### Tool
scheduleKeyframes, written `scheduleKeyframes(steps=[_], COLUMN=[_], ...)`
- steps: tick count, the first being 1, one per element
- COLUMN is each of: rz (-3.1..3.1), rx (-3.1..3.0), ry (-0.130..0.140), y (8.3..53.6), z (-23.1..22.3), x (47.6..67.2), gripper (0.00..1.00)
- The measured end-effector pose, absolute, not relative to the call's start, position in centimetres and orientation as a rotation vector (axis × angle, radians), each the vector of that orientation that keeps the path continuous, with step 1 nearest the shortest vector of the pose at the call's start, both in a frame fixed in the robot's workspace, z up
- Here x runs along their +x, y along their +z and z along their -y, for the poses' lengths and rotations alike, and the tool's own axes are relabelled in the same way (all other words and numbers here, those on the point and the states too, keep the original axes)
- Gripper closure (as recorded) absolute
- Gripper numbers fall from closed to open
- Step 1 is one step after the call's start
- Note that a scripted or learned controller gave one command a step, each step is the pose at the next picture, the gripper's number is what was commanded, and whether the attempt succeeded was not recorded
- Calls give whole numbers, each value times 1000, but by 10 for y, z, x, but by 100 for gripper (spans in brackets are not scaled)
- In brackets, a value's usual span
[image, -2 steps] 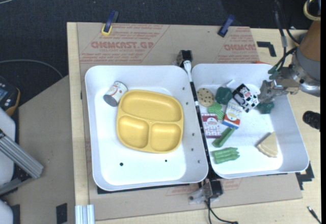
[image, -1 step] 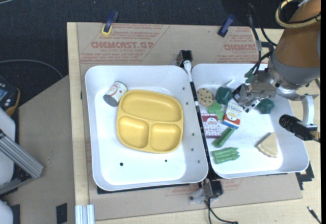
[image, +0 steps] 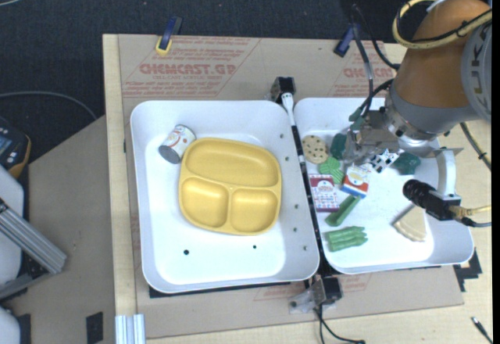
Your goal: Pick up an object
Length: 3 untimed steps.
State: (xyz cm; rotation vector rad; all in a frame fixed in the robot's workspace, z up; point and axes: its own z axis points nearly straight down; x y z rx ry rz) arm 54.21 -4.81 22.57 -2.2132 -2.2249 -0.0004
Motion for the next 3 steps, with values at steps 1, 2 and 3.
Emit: scheduleKeyframes(steps=[1, 2, 3], rz=[2227, 2221, 2219], rx=[-2218, -2222, -2219], ry=[-4, 0, 3], y=[233, 234, 222], z=[12, 23, 15], x=[553, 550, 540], gripper=[100, 100, 100])
